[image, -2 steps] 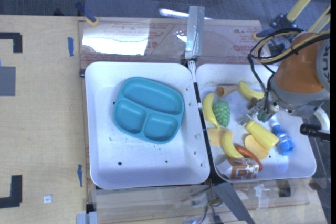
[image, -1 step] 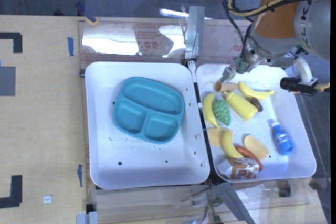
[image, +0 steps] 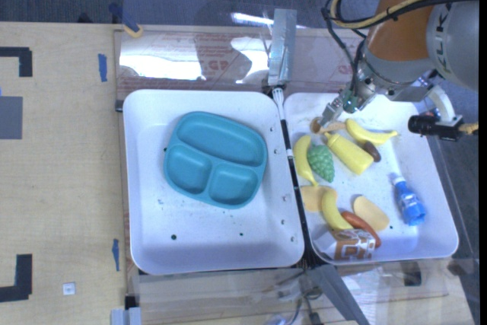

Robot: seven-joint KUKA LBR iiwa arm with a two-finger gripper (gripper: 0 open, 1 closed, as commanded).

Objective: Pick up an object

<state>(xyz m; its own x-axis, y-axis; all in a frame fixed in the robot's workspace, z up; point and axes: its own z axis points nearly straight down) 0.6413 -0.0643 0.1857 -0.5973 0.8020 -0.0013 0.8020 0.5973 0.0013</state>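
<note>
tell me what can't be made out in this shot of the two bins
- Gripper, camera view: too small and blurred against the toys to tell whether it grips anything.
- Brown item under the gripper: mostly covered by the gripper tip and the yellow bottle; unidentifiable.
- Jar at the right bin's near edge: glare on the clear front wall blurs its label.
- Arm: cut off by the right edge.

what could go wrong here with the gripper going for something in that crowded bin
1. The gripper sits low at the back of the right bin, where a yellow bottle, a banana and green grapes lie close together; it may nudge neighbours or close on two things.
2. It is near the divider, so a finger could clip it.
</note>
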